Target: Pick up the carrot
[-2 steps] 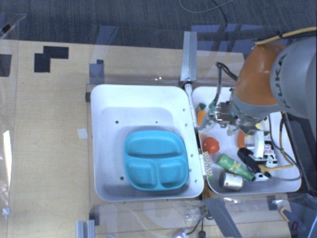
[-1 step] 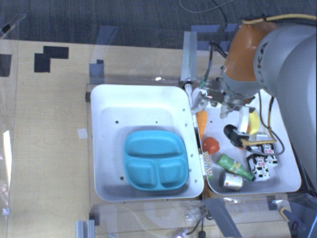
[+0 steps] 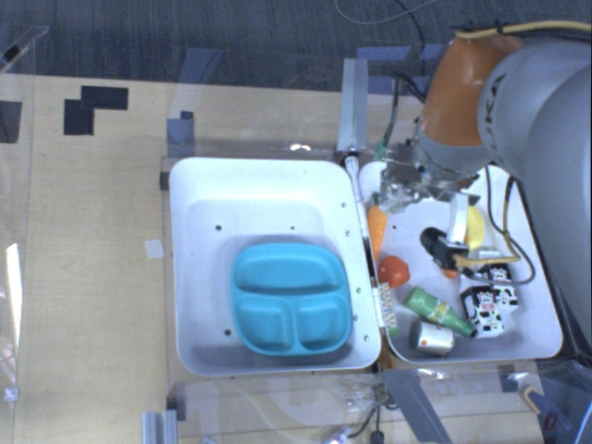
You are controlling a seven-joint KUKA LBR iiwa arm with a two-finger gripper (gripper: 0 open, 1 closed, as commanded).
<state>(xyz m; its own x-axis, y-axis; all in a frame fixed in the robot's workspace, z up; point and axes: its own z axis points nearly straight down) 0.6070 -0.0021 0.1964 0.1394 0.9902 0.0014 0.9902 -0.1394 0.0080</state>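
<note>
The carrot (image 3: 376, 228) is a short orange cone lying against the left wall of the right bin (image 3: 546, 336), near its far end. My gripper (image 3: 396, 192) hangs just above and slightly right of the carrot's upper end, under the orange wrist band. From this angle nothing can be seen held in it.
In the right bin a red tomato (image 3: 393, 269) lies just in front of the carrot, then a green bottle (image 3: 437, 308) and a tin can (image 3: 431, 338). A yellow banana (image 3: 474, 228) and a black-and-white patterned object (image 3: 490, 305) lie to the right. The left bin (image 3: 199, 202) holds a blue divided tray (image 3: 291, 296).
</note>
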